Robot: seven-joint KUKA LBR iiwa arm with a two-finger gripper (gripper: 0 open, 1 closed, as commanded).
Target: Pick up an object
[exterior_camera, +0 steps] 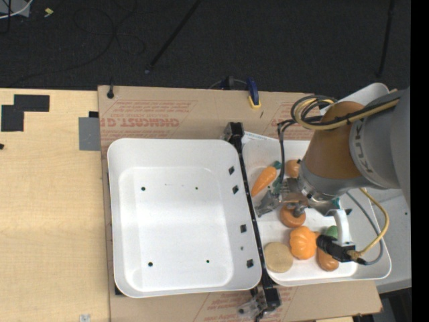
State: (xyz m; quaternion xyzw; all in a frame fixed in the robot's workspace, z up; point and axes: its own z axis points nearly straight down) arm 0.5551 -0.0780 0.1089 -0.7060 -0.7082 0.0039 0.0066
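Even, fairly bright overhead light washes the left bin (pixel 174 213) nearly featureless. The far floor (pixel 201 32) is dim. Shadows are soft; detail is slightly grainy and blurred.

Grey arm (pixel 375 146) from the right, orange-banded wrist (pixel 335 146) angled downward.

Left of the tool (pixel 273 198), the white bin (pixel 134 173) looks smooth, slightly glossy plastic. The counter (pixel 47 200) is matt pale wood. Cardboard (pixel 167 113) beneath the bins is dull brown.
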